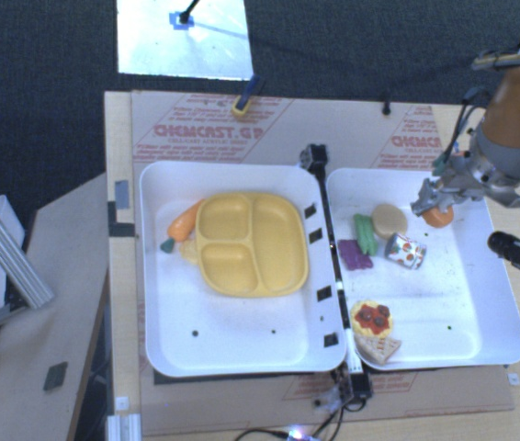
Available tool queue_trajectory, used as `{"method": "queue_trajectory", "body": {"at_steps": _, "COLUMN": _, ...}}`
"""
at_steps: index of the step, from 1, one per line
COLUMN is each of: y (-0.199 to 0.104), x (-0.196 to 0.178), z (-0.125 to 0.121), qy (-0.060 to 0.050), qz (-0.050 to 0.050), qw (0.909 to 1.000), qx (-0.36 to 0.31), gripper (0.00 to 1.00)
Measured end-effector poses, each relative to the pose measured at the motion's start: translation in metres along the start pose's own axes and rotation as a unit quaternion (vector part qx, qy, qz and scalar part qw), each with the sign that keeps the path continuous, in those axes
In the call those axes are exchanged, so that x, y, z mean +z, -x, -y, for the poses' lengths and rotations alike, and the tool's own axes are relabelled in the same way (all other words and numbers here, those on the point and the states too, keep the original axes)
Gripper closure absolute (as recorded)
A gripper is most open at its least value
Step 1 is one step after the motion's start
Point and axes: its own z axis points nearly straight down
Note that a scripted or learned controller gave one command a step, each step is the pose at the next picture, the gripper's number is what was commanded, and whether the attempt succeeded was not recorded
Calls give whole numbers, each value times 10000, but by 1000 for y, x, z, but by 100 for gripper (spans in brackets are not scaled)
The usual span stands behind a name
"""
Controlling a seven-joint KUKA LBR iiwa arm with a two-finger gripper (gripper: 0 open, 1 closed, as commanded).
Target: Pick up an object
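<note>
My gripper [428, 204] hangs low over the far right part of the right bin [480, 315]. A small orange object [441, 217] lies directly under it, partly hidden by the gripper, and I cannot make out whether it is held. To its left lie a tan round disc [389, 219], a green piece [365, 233], a purple piece [355, 255] and a small tipped can [406, 252]. A pizza slice [373, 324] rests at the bin's near left corner.
The left bin [232, 343] holds a yellow divided plate [246, 243] with a toy carrot [184, 220] by its left edge. A black-clipped divider [329, 246] separates the bins. A dark arm part [517, 249] overhangs the right bin's right rim.
</note>
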Motion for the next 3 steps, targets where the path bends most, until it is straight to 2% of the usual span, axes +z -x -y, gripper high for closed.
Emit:
{"method": "queue_trajectory", "body": {"at_steps": 1, "y": 0, "x": -24, "z": -1, "qy": -15, "qz": -4, "qw": 10000, "qx": 0, "gripper": 100}}
{"method": "queue_trajectory", "body": {"at_steps": 2, "y": -53, "x": -17, "z": 13, "qy": -38, "qz": -15, "qw": 10000, "qx": -21, "gripper": 100}}
{"method": "queue_trajectory", "body": {"at_steps": 3, "y": -110, "x": -27, "z": 10, "qy": -26, "qz": -18, "qw": 10000, "qx": -30, "gripper": 100}}
